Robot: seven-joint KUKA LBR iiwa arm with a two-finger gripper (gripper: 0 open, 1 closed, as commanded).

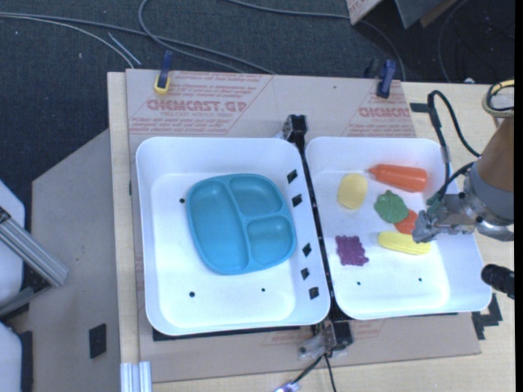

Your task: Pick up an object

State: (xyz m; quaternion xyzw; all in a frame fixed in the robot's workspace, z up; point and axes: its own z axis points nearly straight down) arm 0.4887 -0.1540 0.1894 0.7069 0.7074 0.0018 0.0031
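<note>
The right bin (384, 296) holds several toy foods: an orange carrot (400, 175), a pale yellow piece (352, 191), a green leafy piece (390, 207), a purple grape bunch (351, 250), a yellow banana (402, 243) and a small red-orange piece (407, 222). My gripper (425, 229) hangs low at the right end of the banana, beside the red-orange piece. Its tips are too small and dark to read, and nothing is seen lifted.
The left bin (163, 219) holds a blue divided plate (241, 221). A black divider rail with clips (306, 219) runs between the bins. Cables loop at the bench's right edge (445, 129). The arm (498, 186) reaches in over the right bin's rim.
</note>
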